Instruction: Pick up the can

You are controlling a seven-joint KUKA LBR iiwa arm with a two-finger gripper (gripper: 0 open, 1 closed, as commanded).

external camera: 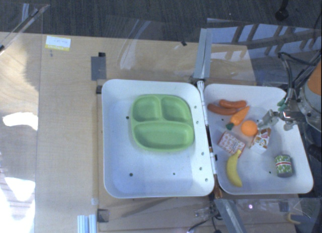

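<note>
- Near the right bin's [297,189] front right corner, the can [284,166] is standing upright, apart from the other items.
- Over that bin's right side, the gripper [269,119] is hovering with fingers spread, grasping nothing; it should be centring above the can before descending.
- Sharing the right bin are a banana [233,167], orange [249,128], carrot [239,116], sausages [227,106] and cartons [231,142].
- Sitting in the left bin [151,181] is a green tray [162,123].

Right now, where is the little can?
The can stands in the right bin, near its front right corner, to the right of the banana and below the small carton.
</note>
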